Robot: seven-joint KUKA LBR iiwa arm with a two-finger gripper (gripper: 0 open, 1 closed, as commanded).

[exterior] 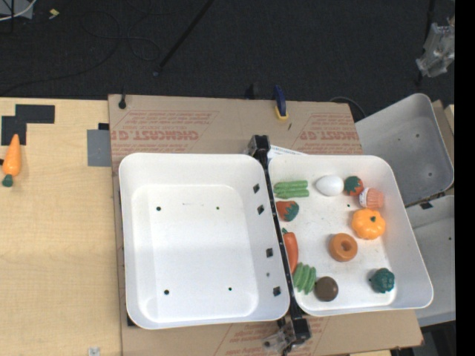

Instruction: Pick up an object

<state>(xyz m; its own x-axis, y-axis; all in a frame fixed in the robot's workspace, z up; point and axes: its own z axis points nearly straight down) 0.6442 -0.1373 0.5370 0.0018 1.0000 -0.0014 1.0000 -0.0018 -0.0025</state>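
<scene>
Closest to me, at the front of the right bin [415,273], are the pieces lying farthest from the tool [436,50]: a brown ball [326,288], a teal lump [382,279] and a ridged green piece [303,278] tucked against the divider wall. A bit closer to the tool are a donut [343,247] and an orange pumpkin [369,224]. Then there's a white egg [329,185] and a pink cupcake [372,198], which lie nearest the tool of anything in the bin. My guess is they're scattered loose like this so any one of them can be the pick. The pumpkin looks the easiest, being round, ribbed and bright, with clear space around it. The tool itself hangs high up, well beyond the bin's far corner. It's too blurry for me to tell whether it's released or clenched, and it isn't carrying anything I can see.
</scene>
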